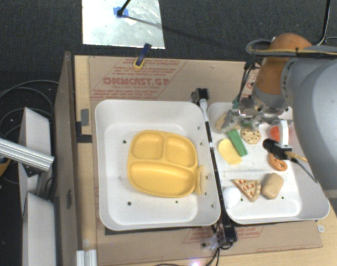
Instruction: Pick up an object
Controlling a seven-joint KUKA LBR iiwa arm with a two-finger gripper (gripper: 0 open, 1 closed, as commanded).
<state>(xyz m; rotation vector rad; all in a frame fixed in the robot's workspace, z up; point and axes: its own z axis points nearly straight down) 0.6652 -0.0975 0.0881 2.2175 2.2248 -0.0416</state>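
My gripper (241, 119) hangs low over the far end of the right bin (309, 206), under the grey arm and its orange band. Just below it lie a green stick-shaped toy (238, 142), a round speckled cookie (250, 136) and a tan piece (221, 123). A yellow cheese wedge (229, 152) lies beside the green stick. Nearer the front are a pizza slice (247, 188), a tan bread roll (272, 185), a white egg (232, 195) and a brown pretzel ring (278, 163). A red piece (274, 133) is partly hidden by the arm.
The left bin (115, 121) holds a yellow divided plate (161, 163). A raised wall (211, 154) separates the two bins. Cardboard lies under both bins, and a shiny sheet (124, 15) lies on the floor behind.
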